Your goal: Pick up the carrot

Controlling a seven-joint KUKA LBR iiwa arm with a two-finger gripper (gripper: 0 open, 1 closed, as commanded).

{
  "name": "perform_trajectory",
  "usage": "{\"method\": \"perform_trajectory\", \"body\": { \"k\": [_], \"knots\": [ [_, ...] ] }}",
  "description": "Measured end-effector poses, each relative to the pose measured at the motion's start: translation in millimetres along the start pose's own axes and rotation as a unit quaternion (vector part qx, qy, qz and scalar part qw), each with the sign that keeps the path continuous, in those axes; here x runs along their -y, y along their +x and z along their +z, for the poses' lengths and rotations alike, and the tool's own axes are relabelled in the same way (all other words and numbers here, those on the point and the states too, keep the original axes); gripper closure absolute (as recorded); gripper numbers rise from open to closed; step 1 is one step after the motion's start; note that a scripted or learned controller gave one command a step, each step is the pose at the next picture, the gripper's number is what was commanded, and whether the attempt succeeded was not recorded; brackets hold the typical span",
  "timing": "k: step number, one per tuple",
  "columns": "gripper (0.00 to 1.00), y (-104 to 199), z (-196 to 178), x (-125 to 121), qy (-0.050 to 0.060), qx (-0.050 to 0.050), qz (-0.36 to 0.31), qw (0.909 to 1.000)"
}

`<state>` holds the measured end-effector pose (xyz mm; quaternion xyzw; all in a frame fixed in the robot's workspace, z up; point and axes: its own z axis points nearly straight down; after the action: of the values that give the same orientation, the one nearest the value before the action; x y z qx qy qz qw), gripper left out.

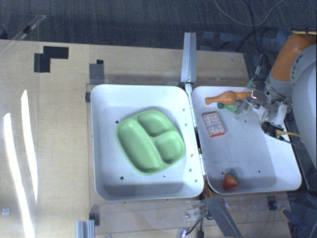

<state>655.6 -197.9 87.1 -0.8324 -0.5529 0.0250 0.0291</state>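
The carrot [235,96] lies along the far wall of the right bin [247,180], its orange length running left to right, with a tan, drumstick-shaped piece [216,99] at its left end and a bit of green [229,105] just below the middle. Its right end reaches the tool [249,101], which sits low at the bin's far right side; whether the tool's tips are apart, together or around the carrot cannot be made out here. The arm [297,63] comes in from the right, its orange band above the grey wrist.

Near the carrot, toward the front, a small patterned card [213,124] lies flat on the bin floor, slightly skewed. A strawberry [230,181] sits by the front wall of the same bin, well apart from the carrot.

The left bin [106,182] touches the right one along the middle divider. It holds a green tray [150,141] with three compartments, set at an angle. Both bins rest on the wooden desk [44,148]. A black cable [247,9] loops on the dark floor beyond.
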Motion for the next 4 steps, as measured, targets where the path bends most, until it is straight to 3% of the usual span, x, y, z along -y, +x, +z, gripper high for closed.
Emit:
{"method": "perform_trajectory", "body": {
  "k": [1,2,3,4],
  "knots": [
    [1.00,5,-12,-4,-0.016,-0.001,-0.003,0.9999],
    [1.00,42,-121,11,-0.043,-0.002,-0.068,0.9968],
    [1.00,60,-100,27,-0.040,-0.007,0.035,0.9986],
    [1.00,72,-7,62,-0.040,-0.011,0.114,0.9926]
  ]
}}
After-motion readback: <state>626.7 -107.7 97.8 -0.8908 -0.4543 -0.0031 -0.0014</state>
